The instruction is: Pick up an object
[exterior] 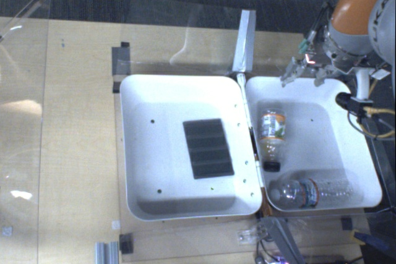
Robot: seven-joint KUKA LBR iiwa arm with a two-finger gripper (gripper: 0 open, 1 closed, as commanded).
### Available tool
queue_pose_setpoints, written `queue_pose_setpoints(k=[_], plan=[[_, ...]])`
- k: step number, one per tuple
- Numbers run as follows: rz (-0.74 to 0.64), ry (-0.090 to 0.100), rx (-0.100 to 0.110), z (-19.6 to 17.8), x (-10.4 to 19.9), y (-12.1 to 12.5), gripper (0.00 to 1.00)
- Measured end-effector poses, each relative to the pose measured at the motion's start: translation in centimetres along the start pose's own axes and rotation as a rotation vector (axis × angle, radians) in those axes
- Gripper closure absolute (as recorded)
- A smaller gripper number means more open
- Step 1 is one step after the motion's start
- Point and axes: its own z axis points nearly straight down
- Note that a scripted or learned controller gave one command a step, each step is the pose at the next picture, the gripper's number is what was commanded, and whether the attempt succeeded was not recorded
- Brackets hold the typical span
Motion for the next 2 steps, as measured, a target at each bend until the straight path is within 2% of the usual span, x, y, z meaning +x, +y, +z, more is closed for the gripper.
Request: queue_pose_setpoints(k=[1, 2], plan=[[-0.050, -0.002, -0.002, 12.4, 3.0, 0.7, 0.00], [0.060, 0.000, -0.004, 2.3, 7.2, 0.7, 0.00]])
